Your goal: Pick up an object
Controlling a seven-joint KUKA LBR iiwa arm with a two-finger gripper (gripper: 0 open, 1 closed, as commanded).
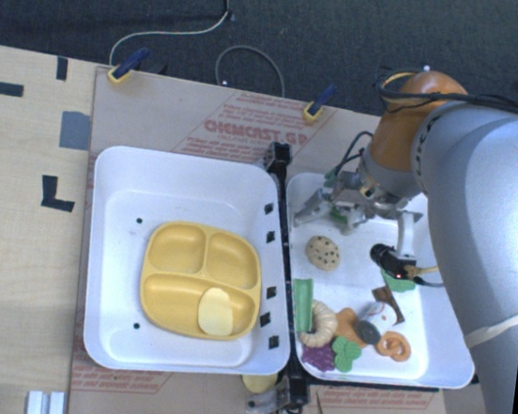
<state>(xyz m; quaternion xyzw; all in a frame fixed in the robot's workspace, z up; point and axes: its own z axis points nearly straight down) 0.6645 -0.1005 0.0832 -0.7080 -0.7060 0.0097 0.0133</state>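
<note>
Gripper (330, 218) hangs over the far left corner of the right bin (442, 363), with the arm reaching in from the right. I read it as open: the fingers (304, 209) are spread apart and angled down toward the bin floor. I cannot tell whether the tips touch the floor.

Pickable things, right bin:
- cookie (323, 252) with dark chips lies flat near the left wall, just on the near side of the gripper and apart from the fingers
- green stick (301, 302) lies lengthwise along the left wall, nearer to me than the cookie
- tan ring-shaped piece (321, 323) lies against the green stick
- purple cluster (318, 357) lies at the near edge, with a green piece (348, 353) touching its right side
- orange piece (350, 323) lies between the tan piece and a dark grey lump (367, 332)
- orange-brown pretzel shape (394, 346) lies toward the near right corner
- brown strip (388, 302) lies mid-bin, just beyond the grey lump

Left bin (105, 228): a yellow divided plate (178, 247) sits about at its centre. A pale yellow disc (217, 314) lies in the plate's large near compartment, at its right end, well apart from the gripper
</note>
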